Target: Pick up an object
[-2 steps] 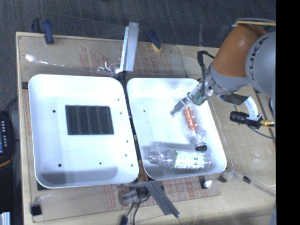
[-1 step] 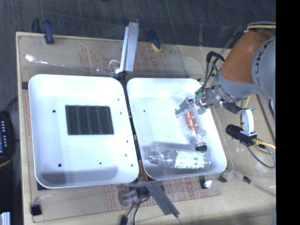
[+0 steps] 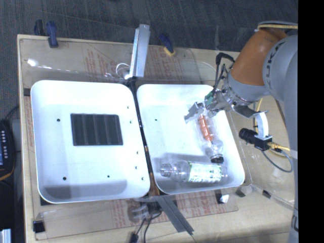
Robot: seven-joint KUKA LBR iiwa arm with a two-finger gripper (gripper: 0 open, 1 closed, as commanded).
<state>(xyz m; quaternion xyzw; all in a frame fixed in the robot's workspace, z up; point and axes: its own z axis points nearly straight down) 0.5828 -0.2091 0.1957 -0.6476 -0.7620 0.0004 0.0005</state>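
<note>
Toward five o'clock of my gripper (image 3: 198, 109), I am seeing a small clear plastic bottle with an orange core (image 3: 207, 131) lying in the right white bin (image 3: 167, 97), long axis twelve-to-six; gripper state I cannot tell.

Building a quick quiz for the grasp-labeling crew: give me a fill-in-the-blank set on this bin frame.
1. Both plastic bottles lie in the ____ bin.
2. The dark ribbed panel lies in the ____ bin.
3. The bottle with the green label lies along that bin's ____ edge.
4. The gripper hangs above the bottle with the ____ contents.

Missing words: right; left; near; orange
</note>
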